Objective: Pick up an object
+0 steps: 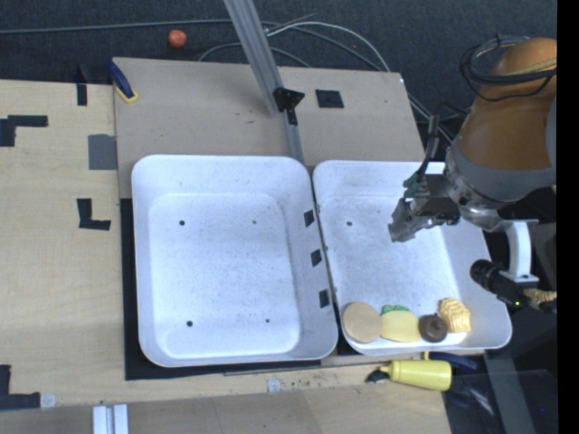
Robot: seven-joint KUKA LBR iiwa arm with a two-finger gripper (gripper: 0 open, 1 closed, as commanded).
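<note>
The hand [404, 227] hangs over the middle of the right bin [362, 188]. I cannot tell how it is set, and nothing shows in it. The toys sit in a row along the near edge of that bin: a tan round cookie [361, 322], a yellow piece with green [397, 324], a brown ring [433, 329] and a golden lump [454, 315]. The pick looks not yet done. The arm would need to reach down to that row.
</note>
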